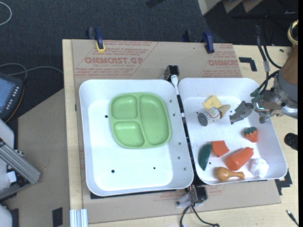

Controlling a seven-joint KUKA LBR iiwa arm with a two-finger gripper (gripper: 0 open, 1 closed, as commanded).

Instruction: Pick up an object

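The pincer [247, 111] hangs over the right shallow white bin [277, 148], its dark fingers spread apart with nothing between them. Just below it sits a small red strawberry-like toy with a green top [251, 134]. To its left lie a small grey-capped cylinder [210, 115] and a yellow wedge [211, 101]. Further down: an orange-red block [219, 148], a dark green leaf-shaped piece [204, 156], a long orange-red carrot-like toy [239, 158], a tan drumstick-shaped toy [229, 174] and a crumpled white lump [259, 166]. In the left white bin [94, 141] rests a pale green three-compartment plastic tray [140, 120]. Both bins sit on the brown board surface [151, 56].
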